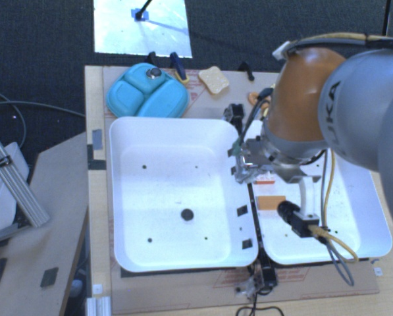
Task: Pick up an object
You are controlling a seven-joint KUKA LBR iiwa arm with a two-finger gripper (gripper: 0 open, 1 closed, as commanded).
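Note:
My gripper [263, 174] hangs under the orange-banded wrist [301, 104], over the left side of the right bin [367, 236], close to the wall shared by the two bins. Just below it, on the right bin's floor, lie a small orange-brown block [271, 203] and a thin red strip [265, 182]. The arm covers most of that bin. A small dark round object [187, 214] lies alone near the middle of the left bin [137, 143], well to the left of the gripper.
Behind the bins on the bench sit a blue divided plate [147, 92], a tan sponge-like piece [213, 79] and a blue clamp [178, 65]. Cables and a black connector [295, 220] trail from the wrist across the right bin. A metal rail [12, 176] stands at far left.

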